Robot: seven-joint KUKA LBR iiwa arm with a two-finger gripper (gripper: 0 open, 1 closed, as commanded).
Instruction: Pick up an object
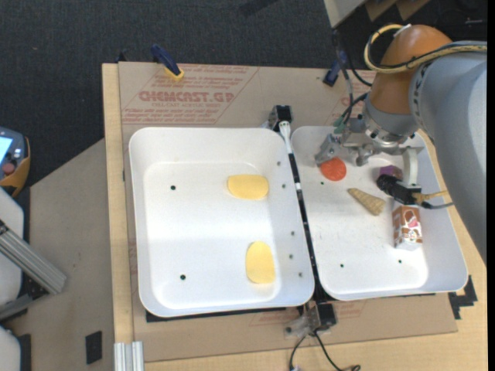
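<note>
Gripper (343, 158) low over far left part of right bin (363, 263); apart or together: cannot tell from here. Red disc (334, 169) on bin floor just at its near side, contact unclear. Cone (366, 200) near the disc's right; packet (407, 226) further right. Left bin (193, 234): two yellow pieces (247, 187), one far, one near.
</note>
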